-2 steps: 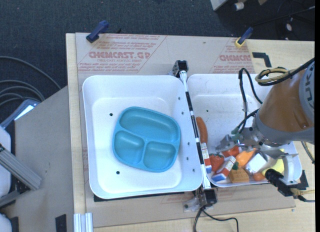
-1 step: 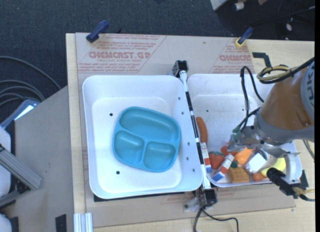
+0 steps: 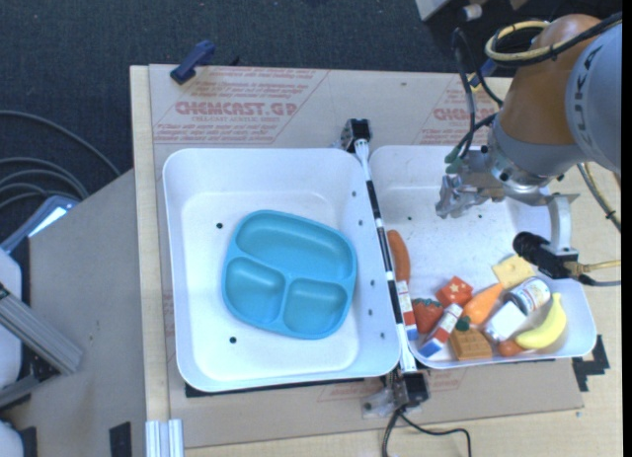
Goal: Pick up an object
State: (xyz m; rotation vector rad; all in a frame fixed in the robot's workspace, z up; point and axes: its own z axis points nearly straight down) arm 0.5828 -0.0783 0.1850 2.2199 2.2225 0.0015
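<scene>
Camera view: The grey KUKA arm w/ orange band (image 3: 553, 90) is seen entering from the right, above the right shallow white bin (image 3: 415, 164). The two-finger gripper (image 3: 459, 198) is held over the bin's bare upper floor; whether it is open or closed cannot be told, and nothing is seen held.

Candidate objs are heaped at the bin's near end: yellow plastic banana (image 3: 546, 328), orange toy carrot (image 3: 481, 303), small white bottle w/ label (image 3: 513, 311), red-orange sausage-shaped toy (image 3: 398, 254) lying along the centre divider. All lie apart from the gripper, toward the camera. The sausage toy is judged nearest; its long axis runs approx. parallel to the divider, so a grasp across that axis would be needed.

The left shallow white bin (image 3: 188, 238) bears a blue three-compartment plastic plate (image 3: 288, 274), well apart from the gripper.
</scene>
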